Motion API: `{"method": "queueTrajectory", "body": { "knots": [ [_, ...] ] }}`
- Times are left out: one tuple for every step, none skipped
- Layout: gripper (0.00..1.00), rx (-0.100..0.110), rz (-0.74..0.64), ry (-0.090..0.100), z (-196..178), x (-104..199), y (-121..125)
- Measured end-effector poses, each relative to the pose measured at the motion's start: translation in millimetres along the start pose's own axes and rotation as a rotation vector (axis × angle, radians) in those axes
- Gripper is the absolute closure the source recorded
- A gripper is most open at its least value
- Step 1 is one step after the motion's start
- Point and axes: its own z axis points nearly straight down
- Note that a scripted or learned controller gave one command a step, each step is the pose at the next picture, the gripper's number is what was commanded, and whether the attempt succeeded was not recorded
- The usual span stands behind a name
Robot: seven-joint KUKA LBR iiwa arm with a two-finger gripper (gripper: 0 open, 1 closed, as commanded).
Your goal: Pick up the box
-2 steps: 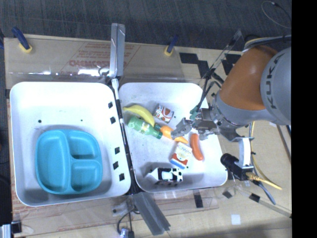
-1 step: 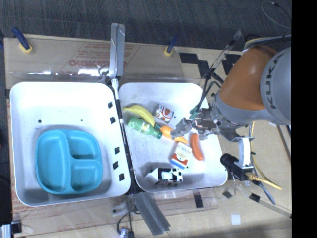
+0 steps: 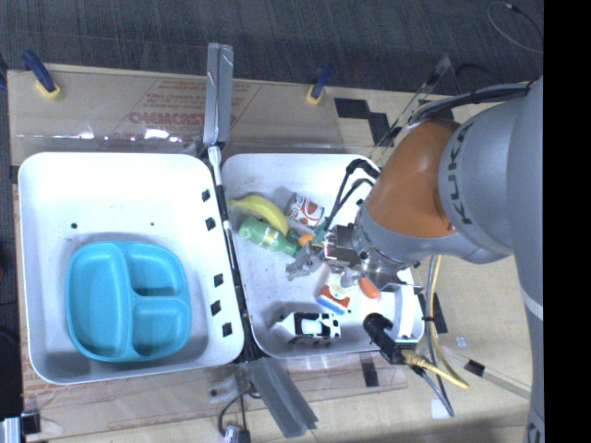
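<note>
Tool (image 3: 309,261) hovers just above-left of box (image 3: 332,299).

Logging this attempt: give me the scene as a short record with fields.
left bin: holds a blue divided tray
right bin: banana, green bottle, red-and-white can, black-and-white box, small red, white and blue item
arm: reaches in from the right, over the right bin
pincer: low over the bin's middle, beside the green bottle, above the box
box status: lying near the front wall, not held
</note>
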Motion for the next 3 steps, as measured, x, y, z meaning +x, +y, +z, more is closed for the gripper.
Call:
{"method": "queueTrajectory", "body": {
  "knots": [
    [0.0, -0.001, 0.126, -0.001, -8.8, -16.1, 2.8],
    [0.0, -0.009, 0.158, 0.002, 94.0, -38.9, 10.2],
    [0.0, -0.002, 0.147, 0.001, 73.7, -28.1, 92.1]
  ]
}}
